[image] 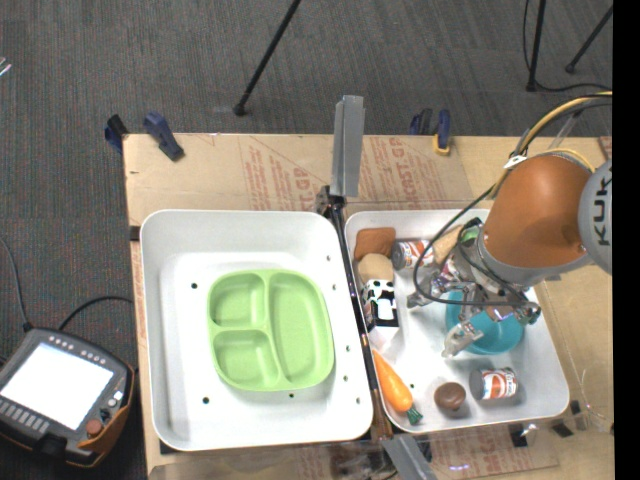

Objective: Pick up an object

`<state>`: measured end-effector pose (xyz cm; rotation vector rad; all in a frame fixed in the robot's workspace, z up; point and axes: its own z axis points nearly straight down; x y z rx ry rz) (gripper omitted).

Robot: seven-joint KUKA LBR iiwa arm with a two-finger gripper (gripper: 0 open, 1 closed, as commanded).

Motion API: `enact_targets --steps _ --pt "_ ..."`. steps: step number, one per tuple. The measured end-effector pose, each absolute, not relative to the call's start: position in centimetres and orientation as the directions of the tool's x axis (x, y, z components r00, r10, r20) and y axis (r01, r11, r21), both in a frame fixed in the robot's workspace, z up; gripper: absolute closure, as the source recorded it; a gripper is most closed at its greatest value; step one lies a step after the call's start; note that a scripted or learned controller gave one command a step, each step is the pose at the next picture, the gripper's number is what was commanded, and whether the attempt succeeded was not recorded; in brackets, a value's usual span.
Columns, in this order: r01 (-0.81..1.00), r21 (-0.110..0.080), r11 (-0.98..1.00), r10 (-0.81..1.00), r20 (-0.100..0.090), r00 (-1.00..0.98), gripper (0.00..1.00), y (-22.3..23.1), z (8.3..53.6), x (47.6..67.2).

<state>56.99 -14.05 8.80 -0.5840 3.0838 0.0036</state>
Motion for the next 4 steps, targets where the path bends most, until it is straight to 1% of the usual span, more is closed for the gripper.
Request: enact_targets --steps 1,2,3,4 --pt "-0.370 0.002 0.929 -0.370 -0.008 -0.929 0.00 -7.2 9.8 64.0" --pt "-0.420 -0.002 0.908 -0.420 -0.002 -0.908 0.00 -13.7 8.9 54.5" --pt "-0.192 0.002 0.981 -0.192 -0.003 -0.981 0.00 -11.1 8.8 61.4" --pt "-0.198 0.002 0.980 -0.198 0.001 -0.980 0.00 -13.3 8.7 54.5"
